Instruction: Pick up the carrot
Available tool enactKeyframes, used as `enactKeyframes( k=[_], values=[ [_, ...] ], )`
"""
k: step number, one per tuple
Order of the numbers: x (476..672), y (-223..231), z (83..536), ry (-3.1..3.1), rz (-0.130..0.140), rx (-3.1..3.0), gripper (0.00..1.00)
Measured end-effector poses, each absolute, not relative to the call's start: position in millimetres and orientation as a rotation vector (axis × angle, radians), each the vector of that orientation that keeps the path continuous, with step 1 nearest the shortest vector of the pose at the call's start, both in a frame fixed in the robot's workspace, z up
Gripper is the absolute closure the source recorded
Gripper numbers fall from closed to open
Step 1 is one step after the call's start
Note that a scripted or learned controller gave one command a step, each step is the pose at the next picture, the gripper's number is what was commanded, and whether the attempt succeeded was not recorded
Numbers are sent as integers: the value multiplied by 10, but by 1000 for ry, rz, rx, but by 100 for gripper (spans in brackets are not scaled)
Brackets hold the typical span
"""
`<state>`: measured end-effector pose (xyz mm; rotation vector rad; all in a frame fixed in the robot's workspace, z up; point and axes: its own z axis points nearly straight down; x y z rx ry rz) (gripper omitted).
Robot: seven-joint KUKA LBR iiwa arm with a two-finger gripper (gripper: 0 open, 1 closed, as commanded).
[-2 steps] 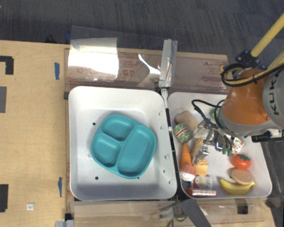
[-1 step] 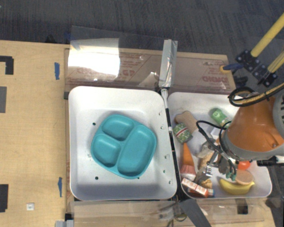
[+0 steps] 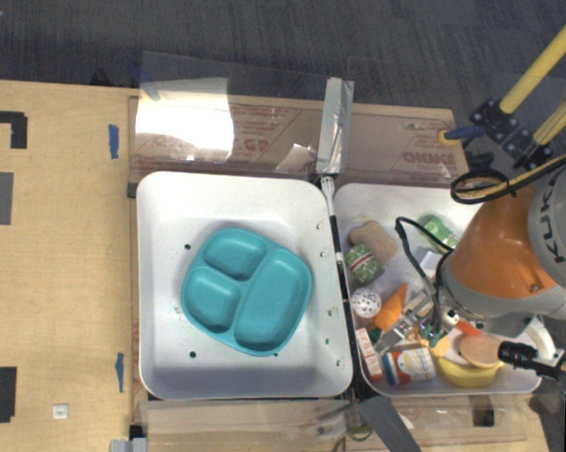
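- Plywood bench (image 3: pixel 57 257) carried two white bins side by side.
- Left bin (image 3: pixel 162 215) held a teal divided plate (image 3: pixel 247 289).
- Right bin (image 3: pixel 382 198) was cluttered; I saw the carrot (image 3: pixel 391 308) near its middle, beside a white ball (image 3: pixel 365 303).
- Gripper (image 3: pixel 419 322) sat low, just right of the carrot; whether it was spread or pinched, I couldn't tell.

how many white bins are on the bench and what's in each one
2. The left bin holds a teal divided plate. The right bin holds a clutter of toy food, including the carrot; the arm may hide more.
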<state>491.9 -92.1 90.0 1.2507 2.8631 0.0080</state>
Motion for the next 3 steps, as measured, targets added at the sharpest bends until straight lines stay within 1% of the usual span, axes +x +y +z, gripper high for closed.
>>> enactKeyframes(
  k=[1, 2, 3],
  values=[
    [4953, -926, 1022, 2853, 10, 1245, 100],
    [4947, -924, 1014, 2855, 9, 1246, 0],
    [5144, -1066, 903, 3113, -1, 285, 0]
  ],
)
